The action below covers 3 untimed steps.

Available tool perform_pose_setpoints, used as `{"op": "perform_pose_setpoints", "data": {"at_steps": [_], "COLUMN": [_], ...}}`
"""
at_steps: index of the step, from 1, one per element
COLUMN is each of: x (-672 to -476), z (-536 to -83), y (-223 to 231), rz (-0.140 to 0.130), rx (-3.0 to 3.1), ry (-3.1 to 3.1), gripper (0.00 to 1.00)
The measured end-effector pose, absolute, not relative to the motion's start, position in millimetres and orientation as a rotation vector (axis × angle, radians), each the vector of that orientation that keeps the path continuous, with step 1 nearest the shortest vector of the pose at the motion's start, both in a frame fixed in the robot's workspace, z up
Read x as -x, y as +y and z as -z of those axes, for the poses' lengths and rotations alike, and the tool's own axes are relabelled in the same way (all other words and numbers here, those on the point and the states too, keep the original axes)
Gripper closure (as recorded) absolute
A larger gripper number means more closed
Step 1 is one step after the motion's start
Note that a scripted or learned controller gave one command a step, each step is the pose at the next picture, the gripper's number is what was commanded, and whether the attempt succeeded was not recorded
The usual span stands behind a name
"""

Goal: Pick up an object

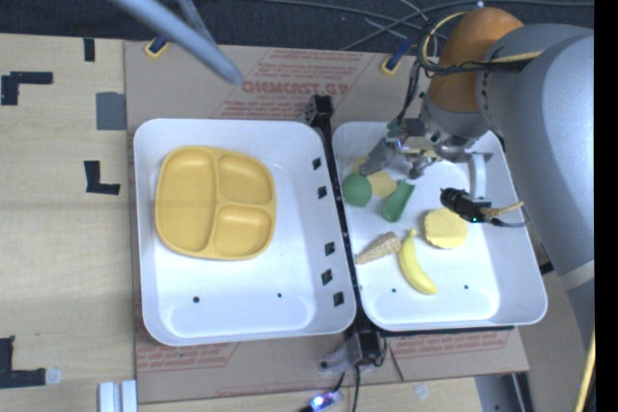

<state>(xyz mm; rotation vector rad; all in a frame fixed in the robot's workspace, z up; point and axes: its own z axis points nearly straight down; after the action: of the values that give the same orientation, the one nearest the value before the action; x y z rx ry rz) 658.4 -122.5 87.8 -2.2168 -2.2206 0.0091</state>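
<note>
Gripper (406, 161) first: you see it low over the far left part of the right bin (512, 299), hung from the orange-banded wrist. Its metal parts sit right above a cluster of toy food, but from this slanted view you cannot tell how its closing parts stand, nor whether anything is caught between them.

Directly beneath and just beside it lie a pale yellow piece (380, 183), a round green piece (356, 191) and a darker green oblong piece (397, 202), all crowded together near the divider between the bins. These look like the likeliest targets. Farther toward the near side you have a tan wedge (379, 249), a banana (416, 265) and a yellow round piece (445, 229), each resting on the bin floor and apart from the tool.

The left bin (174, 304) carries a yellow divided plate (214, 202), untouched by the arm.

Your reading should be: the approach is made, the pick itself is unproven. Every object appears to rest on the bin floor, so the lift remains to be done.
</note>
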Motion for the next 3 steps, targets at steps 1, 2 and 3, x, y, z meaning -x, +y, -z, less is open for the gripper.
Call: {"op": "perform_pose_setpoints", "data": {"at_steps": [1,2,3], "x": [-660.0,-651.0,-653.5], "z": [-102,-151,-213], "y": [-122,-121,-126], "rz": [-0.005,0.002,0.003], "rx": [2.217,2.222,2.223], "ry": [-2.224,-2.224,-2.225], "gripper": [1.00,1.00,1.00]}}
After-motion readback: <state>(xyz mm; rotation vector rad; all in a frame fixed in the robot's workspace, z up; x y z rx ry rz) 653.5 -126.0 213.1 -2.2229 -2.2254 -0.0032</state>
